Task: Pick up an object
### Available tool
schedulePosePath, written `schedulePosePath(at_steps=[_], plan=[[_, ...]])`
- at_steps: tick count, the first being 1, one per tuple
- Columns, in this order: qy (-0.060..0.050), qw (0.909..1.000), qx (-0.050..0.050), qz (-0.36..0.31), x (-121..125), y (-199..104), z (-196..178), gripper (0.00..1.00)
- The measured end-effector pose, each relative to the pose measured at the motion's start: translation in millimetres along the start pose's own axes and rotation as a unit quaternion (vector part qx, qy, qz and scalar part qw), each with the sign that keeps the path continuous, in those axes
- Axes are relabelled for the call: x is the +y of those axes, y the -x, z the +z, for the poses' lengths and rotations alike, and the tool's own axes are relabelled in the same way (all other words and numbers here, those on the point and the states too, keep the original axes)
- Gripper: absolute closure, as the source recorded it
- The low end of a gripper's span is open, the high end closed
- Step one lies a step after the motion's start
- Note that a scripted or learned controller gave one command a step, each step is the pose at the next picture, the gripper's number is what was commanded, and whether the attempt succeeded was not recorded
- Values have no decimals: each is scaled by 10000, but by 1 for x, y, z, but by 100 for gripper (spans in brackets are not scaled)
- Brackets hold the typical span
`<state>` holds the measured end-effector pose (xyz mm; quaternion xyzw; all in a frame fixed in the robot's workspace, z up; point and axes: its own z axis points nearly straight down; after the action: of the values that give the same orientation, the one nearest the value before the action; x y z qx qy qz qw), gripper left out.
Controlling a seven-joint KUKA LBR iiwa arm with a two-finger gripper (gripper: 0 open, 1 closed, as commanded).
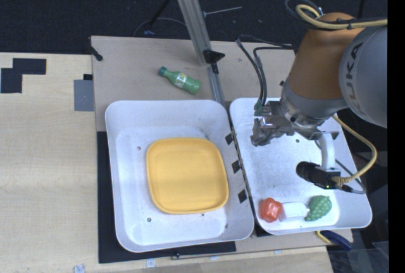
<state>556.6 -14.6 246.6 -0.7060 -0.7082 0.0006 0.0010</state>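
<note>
My gripper (261,136) hangs over the upper left part of the right bin (281,170), with nothing visible between its fingers. Near that bin's front edge lie a red tomato-like toy (270,209), a small white block (294,210) and a green bunch of grapes (319,207), side by side. They sit well below and to the right of the gripper. A yellow square plate (186,174) lies flat in the middle of the left bin (126,139).
A green bottle (180,80) lies on the bench behind the left bin. A slanted aluminium bar (197,21) rises behind the bins. A black cylinder (314,173) on the arm's cable hangs over the right bin's right side.
</note>
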Motion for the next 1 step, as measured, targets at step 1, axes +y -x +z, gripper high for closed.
schedulePosePath(at_steps=[1], plan=[[2,10000,0,-1,22,-51,14,100]])
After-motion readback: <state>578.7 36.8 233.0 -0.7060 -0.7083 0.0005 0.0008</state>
